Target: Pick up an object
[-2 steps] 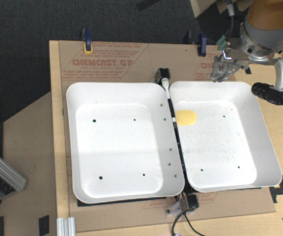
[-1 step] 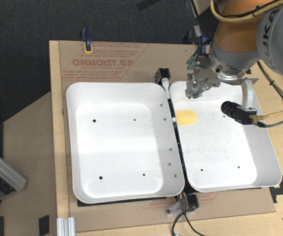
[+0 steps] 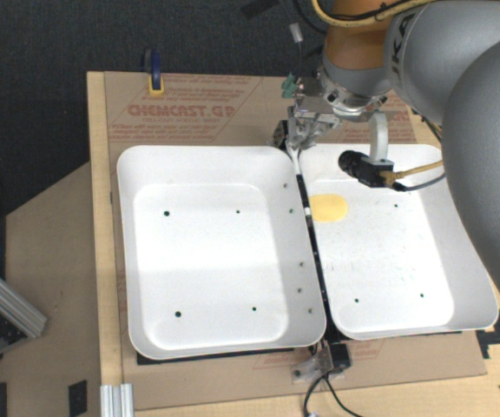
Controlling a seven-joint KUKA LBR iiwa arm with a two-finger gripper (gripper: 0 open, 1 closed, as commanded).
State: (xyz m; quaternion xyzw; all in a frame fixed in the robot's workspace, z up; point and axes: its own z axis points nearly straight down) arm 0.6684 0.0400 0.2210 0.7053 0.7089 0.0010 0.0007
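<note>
A flat yellow, roundish object (image 3: 328,208) lies in the right bin (image 3: 406,315), close to its left wall and towards the back. My gripper (image 3: 296,140) hangs over the back end of the seam between the two bins, up and to the left of the yellow object and apart from it. Nothing shows in its grasp. The grey arm with its orange band (image 3: 363,7) comes in from the upper right and covers the right bin's far right corner.
The left bin (image 3: 207,337) sits beside the right one on a brown board (image 3: 189,102). A black fitting with a cable (image 3: 365,168) hangs from the arm over the right bin's back. A blue clamp (image 3: 154,69) stands at the board's back edge.
</note>
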